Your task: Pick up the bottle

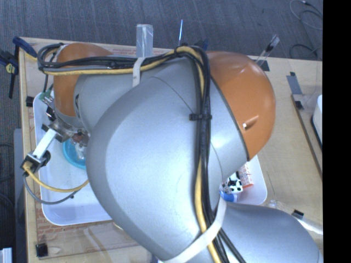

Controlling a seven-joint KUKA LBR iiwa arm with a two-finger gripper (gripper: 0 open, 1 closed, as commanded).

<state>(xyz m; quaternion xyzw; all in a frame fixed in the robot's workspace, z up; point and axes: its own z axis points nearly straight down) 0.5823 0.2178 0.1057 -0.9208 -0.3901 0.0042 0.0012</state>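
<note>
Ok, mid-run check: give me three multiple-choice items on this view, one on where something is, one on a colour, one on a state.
1. Where is the arm reaching?
A. over the left bin
B. over the floor
C. off the bench's near edge

2. What colour is the round object under the wrist?
A. red
B. light blue
C. black

3. How do the cables run on the arm?
A. cut off
B. lying loose on the bench
C. strapped along its casing

Key: 1 A, its wrist end sits above the left bin. 2 B, the round object is light blue. 3 C, the black and yellow cables are tied down along the casing.
</note>
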